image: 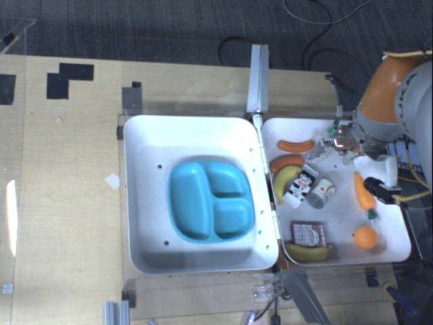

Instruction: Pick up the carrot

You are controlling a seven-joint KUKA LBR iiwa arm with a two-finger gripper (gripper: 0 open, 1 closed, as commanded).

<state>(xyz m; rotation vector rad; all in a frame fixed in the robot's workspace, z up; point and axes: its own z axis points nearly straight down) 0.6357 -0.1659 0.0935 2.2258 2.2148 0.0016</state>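
My gripper [338,138] hovers at upper right, left of the carrot [363,191]; I cannot tell its state.

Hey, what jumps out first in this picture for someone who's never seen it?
The bright blue tray in the left bin stands out most. Next comes the right bin, crowded with a carrot, an orange, bananas and sausages. The arm with its orange band reaches in from the right.
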